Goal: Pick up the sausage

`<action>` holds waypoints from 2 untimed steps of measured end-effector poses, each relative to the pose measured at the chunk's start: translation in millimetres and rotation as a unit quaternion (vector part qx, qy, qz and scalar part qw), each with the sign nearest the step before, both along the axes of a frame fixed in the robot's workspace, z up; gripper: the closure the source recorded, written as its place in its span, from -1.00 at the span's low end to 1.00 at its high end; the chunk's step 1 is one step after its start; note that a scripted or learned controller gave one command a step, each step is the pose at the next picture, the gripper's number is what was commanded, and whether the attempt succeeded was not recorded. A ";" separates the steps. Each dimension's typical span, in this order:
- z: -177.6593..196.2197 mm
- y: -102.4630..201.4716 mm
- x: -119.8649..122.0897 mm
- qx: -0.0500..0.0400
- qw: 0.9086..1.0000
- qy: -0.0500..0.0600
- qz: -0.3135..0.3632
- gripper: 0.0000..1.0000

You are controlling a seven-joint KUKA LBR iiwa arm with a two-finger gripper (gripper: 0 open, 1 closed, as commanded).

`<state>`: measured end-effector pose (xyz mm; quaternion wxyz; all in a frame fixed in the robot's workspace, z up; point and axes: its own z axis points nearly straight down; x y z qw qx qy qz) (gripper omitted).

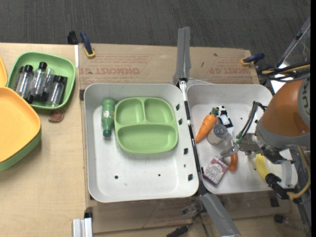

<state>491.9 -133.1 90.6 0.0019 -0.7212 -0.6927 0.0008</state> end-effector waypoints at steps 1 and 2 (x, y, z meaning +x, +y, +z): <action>8.4 -1.3 -0.1 0.000 1.000 0.000 -0.002 1.00; 119.0 18.1 8.2 -0.002 0.997 -0.001 -0.081 1.00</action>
